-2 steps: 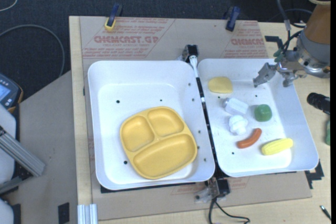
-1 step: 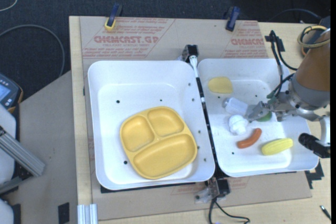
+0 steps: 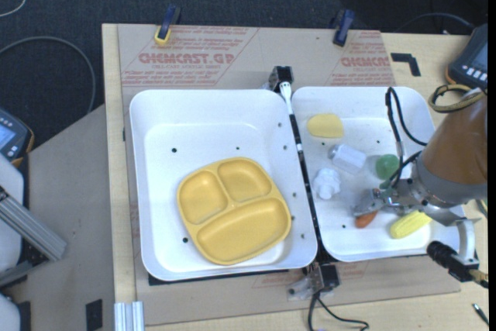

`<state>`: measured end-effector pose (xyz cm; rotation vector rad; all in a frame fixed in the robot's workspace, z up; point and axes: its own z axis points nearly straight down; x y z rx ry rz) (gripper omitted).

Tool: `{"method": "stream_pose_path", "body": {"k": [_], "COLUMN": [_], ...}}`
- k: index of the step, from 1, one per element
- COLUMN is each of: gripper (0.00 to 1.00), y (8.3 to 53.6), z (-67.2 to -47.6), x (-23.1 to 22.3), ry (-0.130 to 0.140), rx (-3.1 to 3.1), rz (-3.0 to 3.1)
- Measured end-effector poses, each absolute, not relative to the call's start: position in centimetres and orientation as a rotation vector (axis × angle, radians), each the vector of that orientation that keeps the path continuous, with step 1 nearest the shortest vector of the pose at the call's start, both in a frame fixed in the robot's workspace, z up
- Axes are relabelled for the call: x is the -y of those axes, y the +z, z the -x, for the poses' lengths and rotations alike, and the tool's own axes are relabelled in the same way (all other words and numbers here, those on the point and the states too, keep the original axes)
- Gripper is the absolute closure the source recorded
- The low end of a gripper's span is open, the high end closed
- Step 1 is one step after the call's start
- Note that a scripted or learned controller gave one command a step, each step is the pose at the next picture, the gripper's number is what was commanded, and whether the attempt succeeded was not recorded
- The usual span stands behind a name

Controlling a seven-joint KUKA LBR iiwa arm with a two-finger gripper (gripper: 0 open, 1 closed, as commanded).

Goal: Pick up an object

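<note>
Left bin (image 3: 155,120): yellow three-compartment tray (image 3: 234,209) lying flat, toward 6 o'clock of the bin floor, slightly rotated. Black strip (image 3: 298,155) along the seam between the two bins.

Right bin (image 3: 341,248): yellow rounded object (image 3: 325,125) at roughly 11 o'clock. Clear cup-like object (image 3: 348,159) near centre; small white object (image 3: 327,183) just beside it at 7 o'clock. Green object (image 3: 387,165) at 3 o'clock of the clear one, partly covered by the arm (image 3: 457,155). Orange object (image 3: 364,219) and yellow elongated object (image 3: 409,225) at about 5 o'clock of the bin, near the front rim.

Gripper (image 3: 378,201) low over the bin, entering from 3 o'clock, tip just above the orange object. Cannot tell claw state; nothing seen clamped.
</note>
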<state>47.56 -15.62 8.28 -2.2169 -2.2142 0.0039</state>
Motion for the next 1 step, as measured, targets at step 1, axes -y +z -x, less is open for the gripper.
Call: {"method": "stream_pose_path", "body": {"k": [1], "gripper": [0.00], "y": [8.44], "z": [-47.89], "x": [9.49], "ry": [0.000], "rx": [2.223], "rz": [2.213]}}
